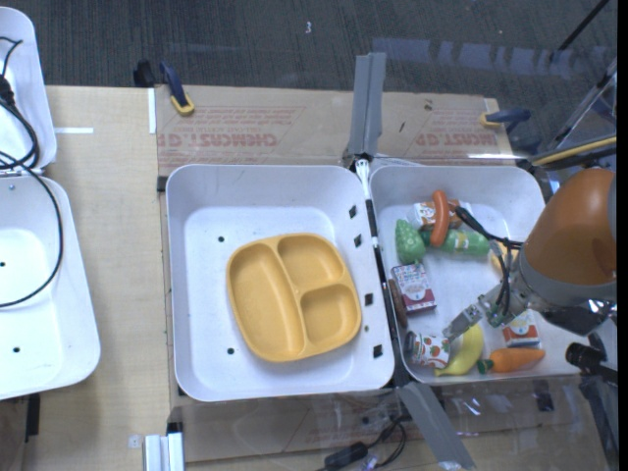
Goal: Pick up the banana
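My bench [108,263] is pale wood, with a sheet of brown cardboard [265,126] laid across its far side. Two shallow white bins sit directly on it, side by side and touching: the left bin [196,204] and the right bin [520,189].

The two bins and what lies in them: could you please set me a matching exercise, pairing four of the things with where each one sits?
Things:
1. yellow divided plate
2. banana
3. carrot
4. green bottle

Places:
A. front of the right bin, just left of the carrot
B. back of the right bin
C. middle of the left bin
D. front right corner of the right bin

Pairs: 1-C, 2-A, 3-D, 4-B
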Motion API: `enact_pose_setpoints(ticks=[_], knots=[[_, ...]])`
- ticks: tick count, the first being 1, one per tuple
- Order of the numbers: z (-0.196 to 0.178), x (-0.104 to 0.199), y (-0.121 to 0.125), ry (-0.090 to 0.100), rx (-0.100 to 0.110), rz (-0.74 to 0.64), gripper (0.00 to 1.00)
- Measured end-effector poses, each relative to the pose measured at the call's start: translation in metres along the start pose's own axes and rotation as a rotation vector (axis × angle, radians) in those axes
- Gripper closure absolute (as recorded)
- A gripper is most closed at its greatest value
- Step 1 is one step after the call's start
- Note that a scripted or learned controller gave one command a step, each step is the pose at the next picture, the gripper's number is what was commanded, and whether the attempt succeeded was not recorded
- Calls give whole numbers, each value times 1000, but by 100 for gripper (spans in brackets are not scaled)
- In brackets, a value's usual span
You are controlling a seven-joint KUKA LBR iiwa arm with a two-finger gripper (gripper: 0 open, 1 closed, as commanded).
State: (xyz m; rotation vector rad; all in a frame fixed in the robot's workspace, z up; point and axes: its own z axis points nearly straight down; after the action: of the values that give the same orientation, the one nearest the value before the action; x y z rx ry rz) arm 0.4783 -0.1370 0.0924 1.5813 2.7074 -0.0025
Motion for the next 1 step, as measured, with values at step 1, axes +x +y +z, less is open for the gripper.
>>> enact_pose_setpoints(ticks=[1], knots=[[-10, -1, 2, -1, -4, 3, 100]])
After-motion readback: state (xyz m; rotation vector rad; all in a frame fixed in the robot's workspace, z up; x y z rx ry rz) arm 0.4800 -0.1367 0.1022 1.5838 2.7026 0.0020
